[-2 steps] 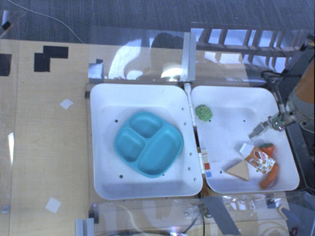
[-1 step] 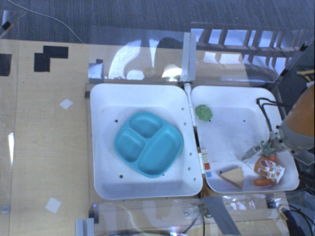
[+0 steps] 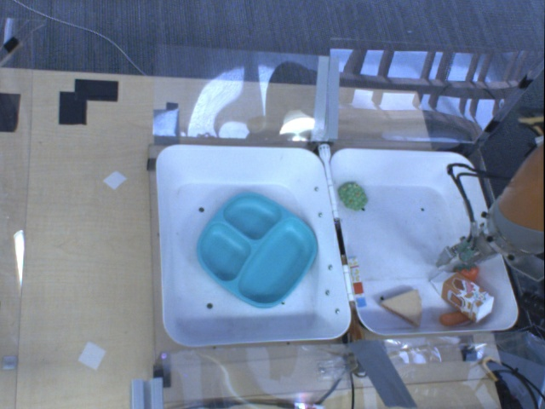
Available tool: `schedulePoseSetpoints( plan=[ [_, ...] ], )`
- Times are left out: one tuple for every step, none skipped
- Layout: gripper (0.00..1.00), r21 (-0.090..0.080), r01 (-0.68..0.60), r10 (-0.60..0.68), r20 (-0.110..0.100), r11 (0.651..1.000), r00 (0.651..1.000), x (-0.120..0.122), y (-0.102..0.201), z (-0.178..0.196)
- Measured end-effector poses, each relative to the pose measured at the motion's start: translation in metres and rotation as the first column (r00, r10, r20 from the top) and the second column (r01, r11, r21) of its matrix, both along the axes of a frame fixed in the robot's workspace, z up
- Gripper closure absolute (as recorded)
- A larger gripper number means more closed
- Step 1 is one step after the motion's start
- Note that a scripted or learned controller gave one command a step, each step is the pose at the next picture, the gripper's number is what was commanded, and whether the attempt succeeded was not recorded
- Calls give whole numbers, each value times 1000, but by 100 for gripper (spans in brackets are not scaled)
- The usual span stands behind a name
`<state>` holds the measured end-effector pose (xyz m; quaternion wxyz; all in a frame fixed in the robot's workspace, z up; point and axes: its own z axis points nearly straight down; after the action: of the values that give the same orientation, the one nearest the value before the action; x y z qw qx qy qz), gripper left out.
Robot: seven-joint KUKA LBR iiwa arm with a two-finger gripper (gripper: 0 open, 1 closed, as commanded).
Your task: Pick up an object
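Observation:
The right bin (image 3: pixel 400 220) holds a small green knobbly ball (image 3: pixel 352 195) near its far left corner. A tan wedge (image 3: pixel 404 304) lies at its front, and a white and orange carton (image 3: pixel 467 296) sits at the front right. An orange piece (image 3: pixel 454 318) lies beside the carton, and another orange bit (image 3: pixel 469 273) shows just behind it. My gripper (image 3: pixel 464 255) hangs low over the right side of this bin, just behind the carton and right above that orange bit. The arm's orange band (image 3: pixel 521 196) shows at the right edge.
The left bin (image 3: pixel 183 228) holds a blue divided plate (image 3: pixel 257 249) in its middle. A narrow ridge (image 3: pixel 336 237) separates the two bins. A black cable (image 3: pixel 464 186) loops over the right bin's far right corner. Clear panels stand behind both bins.

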<state>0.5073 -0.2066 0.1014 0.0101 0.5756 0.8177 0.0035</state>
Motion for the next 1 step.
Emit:
schedulePoseSetpoints(
  plan=[
    [100, 4, -62, 62, -12, 998, 998, 119, 2, -14]
  ],
)
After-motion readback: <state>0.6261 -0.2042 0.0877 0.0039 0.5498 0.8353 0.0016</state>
